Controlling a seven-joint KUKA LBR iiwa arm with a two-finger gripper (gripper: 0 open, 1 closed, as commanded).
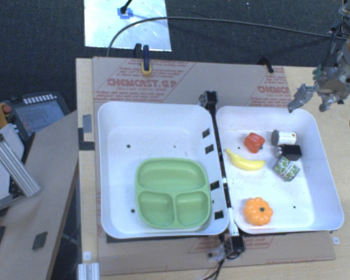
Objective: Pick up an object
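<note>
Above the right bin's point(322, 156) far corner, pincer point(312, 100) spread open, gripping nothing, clear of the objects below.

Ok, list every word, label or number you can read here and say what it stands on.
"CHEMCAST GP": red print on the brown sheet under the bins, repeated near the right bin, partly covered there.
Small green packet: print too small to read.
White can: no legible label.
Pendant screen: blurred.
</note>
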